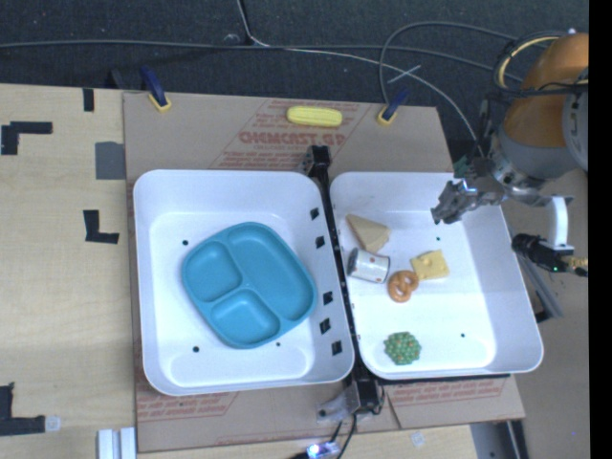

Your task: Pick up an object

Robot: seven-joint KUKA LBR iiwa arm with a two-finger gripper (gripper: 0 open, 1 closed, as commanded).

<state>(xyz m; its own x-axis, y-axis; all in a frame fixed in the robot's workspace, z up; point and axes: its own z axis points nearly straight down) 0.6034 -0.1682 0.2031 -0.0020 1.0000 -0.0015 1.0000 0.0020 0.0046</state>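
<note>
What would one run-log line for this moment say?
gripper: over right bin's upper right, nothing seen held | right bin: cheese wedge, pretzel, green ball | left bin: blue tray

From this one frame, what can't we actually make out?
- Gripper, camera view: small and dark over the right bin's top right corner; jaws open or shut can't be read, nor whether it touches the bin.
- Arm: cut off by the right edge past the orange band.
- Small silver object beside the pretzel: too small to identify.
- Green bumpy item: too blurred to name.
- Divided blue plate, left bin: fully readable.
</note>
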